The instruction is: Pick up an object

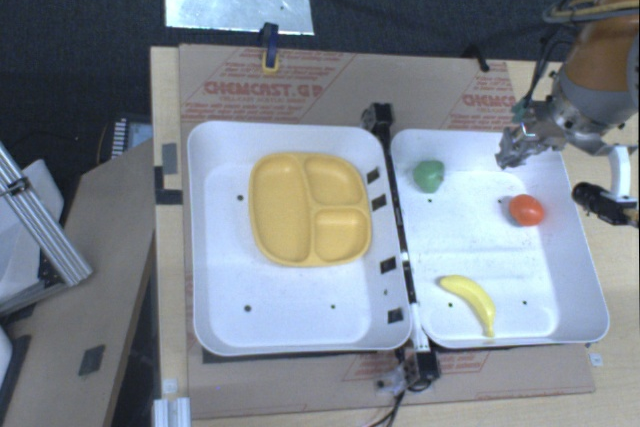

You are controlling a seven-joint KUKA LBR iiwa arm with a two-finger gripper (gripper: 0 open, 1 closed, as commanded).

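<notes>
Gripper (517, 151) hangs over right bin's (570, 260) far edge, nothing between fingers; spread impossible to judge. Orange ball (526, 209) nearest, just below; green object (428, 175) near divider, banana (470, 299) at near edge. Yellow plate (308, 209) fills left bin (215, 255), likely drop spot

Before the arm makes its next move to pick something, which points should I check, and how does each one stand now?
1. Objects to pick lie in the right bin: ok; green object, orange-red object, banana.
2. They lie apart: ok.
3. Claw over the right bin: ok, near its far edge.
4. Claw holds nothing: cannot tell.
5. Claw above a target: not ok.
6. Yellow tray apart, in the left bin: ok.
</notes>
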